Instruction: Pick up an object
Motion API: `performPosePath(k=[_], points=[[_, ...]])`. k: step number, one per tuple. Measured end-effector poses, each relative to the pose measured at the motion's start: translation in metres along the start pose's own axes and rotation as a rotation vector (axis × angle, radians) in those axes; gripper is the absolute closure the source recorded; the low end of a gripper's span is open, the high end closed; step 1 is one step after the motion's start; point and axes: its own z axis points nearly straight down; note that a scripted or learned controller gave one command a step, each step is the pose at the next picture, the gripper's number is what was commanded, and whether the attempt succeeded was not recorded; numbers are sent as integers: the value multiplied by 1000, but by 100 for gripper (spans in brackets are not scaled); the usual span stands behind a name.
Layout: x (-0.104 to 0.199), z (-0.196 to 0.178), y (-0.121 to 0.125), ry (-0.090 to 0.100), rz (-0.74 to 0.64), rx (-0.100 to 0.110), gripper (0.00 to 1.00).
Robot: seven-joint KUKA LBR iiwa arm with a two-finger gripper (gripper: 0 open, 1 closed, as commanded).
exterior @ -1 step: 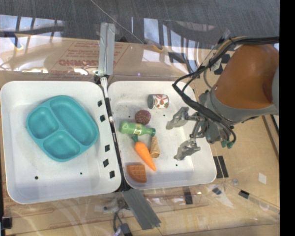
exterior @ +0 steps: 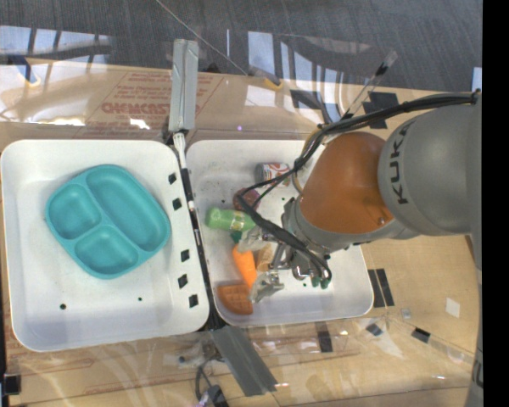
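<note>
Tool (exterior: 270,280) sits low in the right bin (exterior: 356,291), lower centre of the frame, hanging off the arm (exterior: 424,176) that comes in from the right with its orange band (exterior: 343,193) over the bin's middle. Metal tool parts and dark cables crowd the spot, so spread cannot be told, and nothing is clearly seen between its tips.

Task items are all in the right bin, bunched along its left half. Carrot (exterior: 245,265): small, orange, tapered, lying just left of the tool, touching or nearly touching it. Waffle (exterior: 235,298): brownish-orange, ridged, flat piece at the bin's lower left corner, just below the carrot and beside the tool tip. Green bottle (exterior: 226,220): pale green, lying on its side above the carrot, near the bin's left wall. A red and white item (exterior: 271,170) shows further up, partly hidden by cables and the arm; kind cannot be told.

Left bin (exterior: 34,312), left half of the frame, holds a teal plate (exterior: 107,220) with three compartments, lying flat and turned at an angle, toward the bin's upper middle. A few small dark specks dot the floor below it.

The bins stand side by side, touching along a divider with black clips, on the brown counter (exterior: 424,371).
</note>
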Motion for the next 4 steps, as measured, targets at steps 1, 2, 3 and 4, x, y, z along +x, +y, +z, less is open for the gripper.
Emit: performPosePath(k=[1,2,3,4], points=[[-34,24,11,0,-299,4,0],[-25,23,7,-10,-196,5,0],[-26,13,8,-10,-204,5,100],[-35,-73,58,-4,-405,3,100]])
